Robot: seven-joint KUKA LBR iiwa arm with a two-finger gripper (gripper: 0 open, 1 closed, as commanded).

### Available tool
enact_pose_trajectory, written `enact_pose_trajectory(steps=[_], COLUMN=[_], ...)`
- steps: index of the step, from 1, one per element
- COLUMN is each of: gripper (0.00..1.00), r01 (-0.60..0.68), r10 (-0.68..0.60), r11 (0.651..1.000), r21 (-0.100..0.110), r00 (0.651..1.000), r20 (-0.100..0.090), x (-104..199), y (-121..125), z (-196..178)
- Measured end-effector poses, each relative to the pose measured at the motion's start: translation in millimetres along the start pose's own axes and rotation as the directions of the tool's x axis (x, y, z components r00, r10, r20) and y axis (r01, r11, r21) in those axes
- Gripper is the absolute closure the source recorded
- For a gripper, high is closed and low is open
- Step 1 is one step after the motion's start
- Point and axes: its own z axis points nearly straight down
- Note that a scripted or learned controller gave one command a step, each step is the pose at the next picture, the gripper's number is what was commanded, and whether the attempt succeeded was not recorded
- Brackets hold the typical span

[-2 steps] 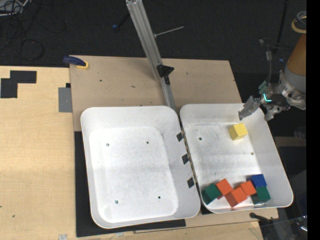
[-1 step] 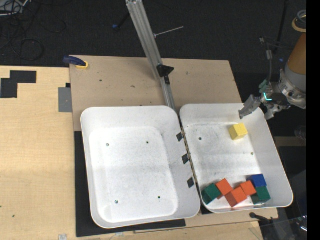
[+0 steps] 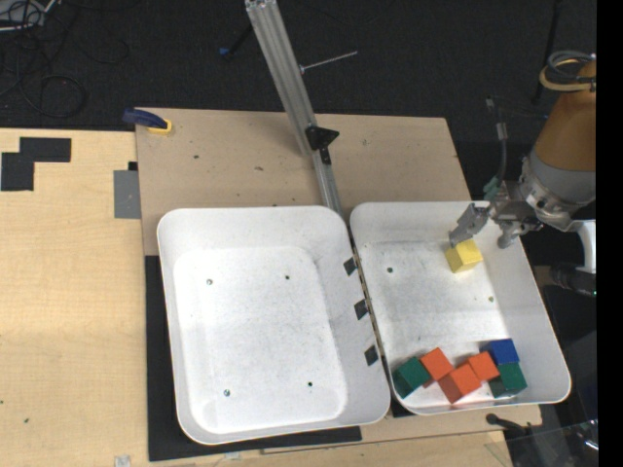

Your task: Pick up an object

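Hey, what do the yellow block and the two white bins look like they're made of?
Yellow block: probably painted wood or plastic; flat, even colour, crisp edges, no glare. White bins: likely moulded plastic; rounded corners, thin raised rims, a soft sheen. Neither can be confirmed from this view.

Claw spread open just above yellow block in right bin, other blocks clustered at its near edge

Below the jaws, two shallow white plastic bins look smooth and faintly speckled. The pale wooden bench is matt. A ribbed grey metal rail has a dull sheen.
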Motion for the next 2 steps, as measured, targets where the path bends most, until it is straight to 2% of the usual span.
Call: enact_pose_trajectory(steps=[1, 2], gripper=[0.00, 0.00], r01=[0.002, 0.001], r10=[-0.002, 0.000], r11=[1.000, 1.000], r21=[0.000, -0.024], r00=[1.000, 1.000], r20=[-0.001, 0.007], x=[8, 6], y=[5, 10], z=[52, 81])
